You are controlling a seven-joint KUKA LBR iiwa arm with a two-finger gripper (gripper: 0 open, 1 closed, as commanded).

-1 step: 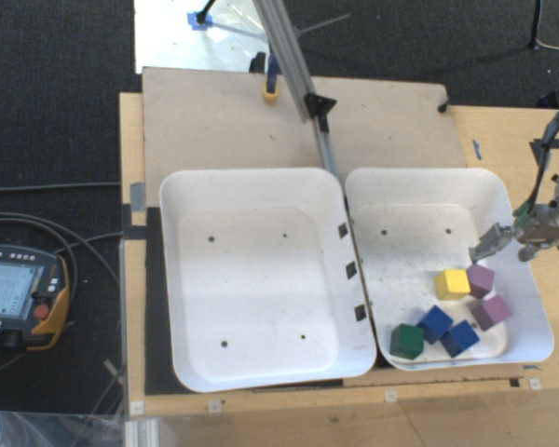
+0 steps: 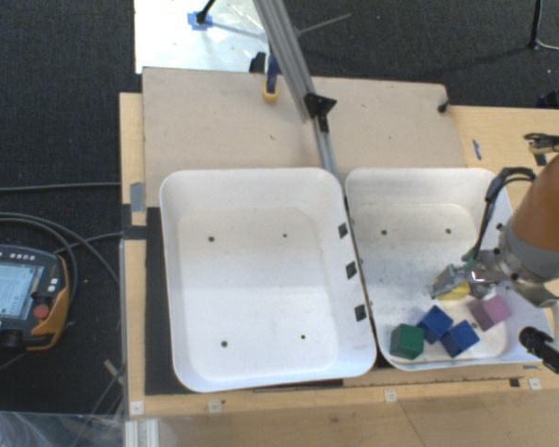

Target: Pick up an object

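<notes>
Several small blocks lie in the near right corner of the right bin (image 2: 401,203): a green cube (image 2: 407,341), two blue cubes (image 2: 436,323) (image 2: 459,338) and a pale purple block (image 2: 490,312). A yellow object (image 2: 456,293) lies just above them, partly covered by my gripper (image 2: 461,282). The gripper hangs low over the yellow object, at the end of the orange-banded arm (image 2: 545,222) that reaches in from the right. The arm hides the bin's right rim.
The left bin (image 2: 252,277) stands beside the right one, and black clips (image 2: 350,270) join their shared wall. A grey pole (image 2: 289,54) slants across the back board. A teach pendant (image 2: 14,296) lies far left, off the bench.
</notes>
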